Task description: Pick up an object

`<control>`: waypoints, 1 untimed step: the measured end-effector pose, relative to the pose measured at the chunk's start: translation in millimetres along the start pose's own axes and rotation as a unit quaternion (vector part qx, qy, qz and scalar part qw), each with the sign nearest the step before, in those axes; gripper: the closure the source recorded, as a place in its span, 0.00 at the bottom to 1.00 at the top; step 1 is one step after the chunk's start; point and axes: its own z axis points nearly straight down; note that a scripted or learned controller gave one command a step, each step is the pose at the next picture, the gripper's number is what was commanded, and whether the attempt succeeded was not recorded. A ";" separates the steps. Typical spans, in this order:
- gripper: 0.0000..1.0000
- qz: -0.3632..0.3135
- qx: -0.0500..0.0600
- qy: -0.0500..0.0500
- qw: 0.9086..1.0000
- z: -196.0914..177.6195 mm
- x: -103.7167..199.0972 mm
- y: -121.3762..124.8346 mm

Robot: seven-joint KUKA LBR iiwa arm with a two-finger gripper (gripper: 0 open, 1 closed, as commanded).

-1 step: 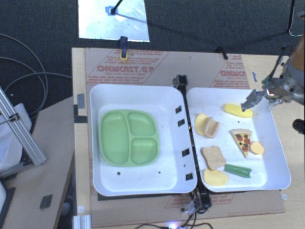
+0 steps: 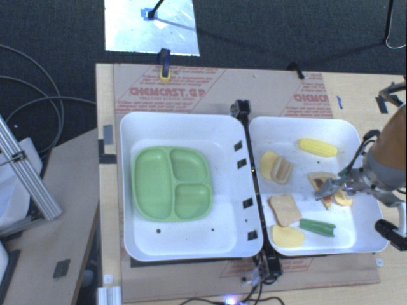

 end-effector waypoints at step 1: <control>0.00 -0.003 0.000 0.002 1.000 18.9 112.7 -12.2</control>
